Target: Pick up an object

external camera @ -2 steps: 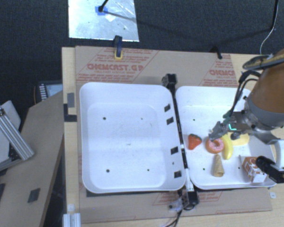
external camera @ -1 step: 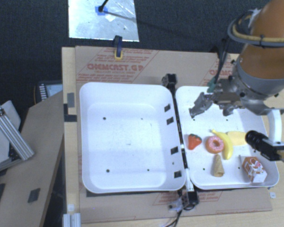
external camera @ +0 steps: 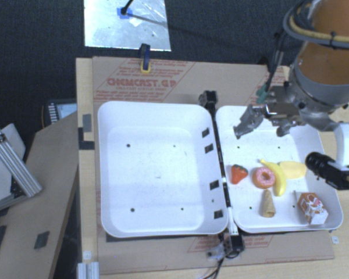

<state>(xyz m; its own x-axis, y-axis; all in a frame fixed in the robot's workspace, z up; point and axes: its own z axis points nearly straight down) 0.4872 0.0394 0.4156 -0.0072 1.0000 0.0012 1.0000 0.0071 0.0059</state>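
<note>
Hovering over the right bin [external camera: 331,214], gripper [external camera: 263,124] was spread wide, empty. Nothing picked yet; strawberry [external camera: 239,174], donut [external camera: 264,178], banana [external camera: 277,176] etc. untouched.

Toy food [external camera: 271,179] crowding right bin [external camera: 244,220] (near half), far half open

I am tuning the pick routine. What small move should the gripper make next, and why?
Probably a short move toward the near side of the right bin, then down. The gripper hangs open over the bin's far end with nothing between its fingers, while the strawberry, donut and banana lie nearer the front.
</note>
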